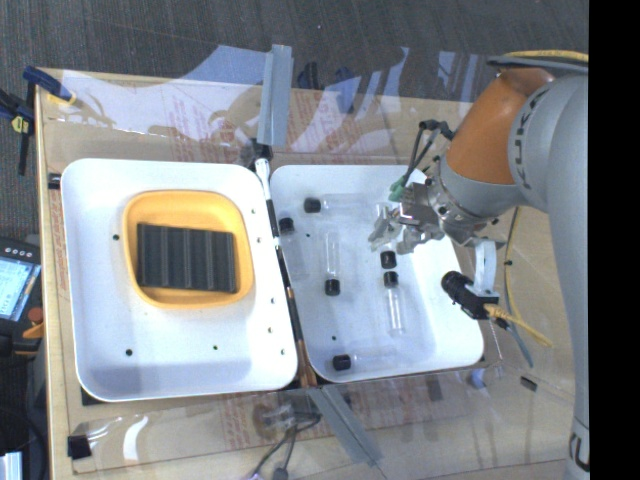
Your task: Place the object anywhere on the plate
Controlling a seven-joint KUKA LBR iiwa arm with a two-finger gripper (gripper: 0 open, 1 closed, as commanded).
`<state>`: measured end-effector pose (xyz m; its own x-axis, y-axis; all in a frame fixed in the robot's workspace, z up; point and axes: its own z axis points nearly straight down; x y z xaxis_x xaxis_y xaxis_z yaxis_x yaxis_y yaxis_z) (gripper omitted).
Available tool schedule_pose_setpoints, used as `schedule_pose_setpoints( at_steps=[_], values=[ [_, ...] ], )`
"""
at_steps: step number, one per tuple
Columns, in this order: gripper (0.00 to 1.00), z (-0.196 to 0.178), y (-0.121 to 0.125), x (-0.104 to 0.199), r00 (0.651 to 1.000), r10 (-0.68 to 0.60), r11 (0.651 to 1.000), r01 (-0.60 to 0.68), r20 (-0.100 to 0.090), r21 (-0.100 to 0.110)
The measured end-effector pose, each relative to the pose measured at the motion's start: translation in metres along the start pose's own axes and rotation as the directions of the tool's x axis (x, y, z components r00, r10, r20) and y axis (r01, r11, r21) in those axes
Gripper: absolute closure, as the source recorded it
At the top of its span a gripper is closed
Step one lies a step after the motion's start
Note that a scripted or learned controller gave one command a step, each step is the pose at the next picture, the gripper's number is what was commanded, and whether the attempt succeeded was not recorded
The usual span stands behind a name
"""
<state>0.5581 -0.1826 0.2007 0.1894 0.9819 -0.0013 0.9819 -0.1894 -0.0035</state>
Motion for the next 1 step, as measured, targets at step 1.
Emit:
schedule_pose_setpoints(
  at_steps=[1],
  values=[
    [1.0,-0.0829,0.0111,0.0652,0.991,-0.137,0.991,0.137,-0.001,-0.002]
  ],
)
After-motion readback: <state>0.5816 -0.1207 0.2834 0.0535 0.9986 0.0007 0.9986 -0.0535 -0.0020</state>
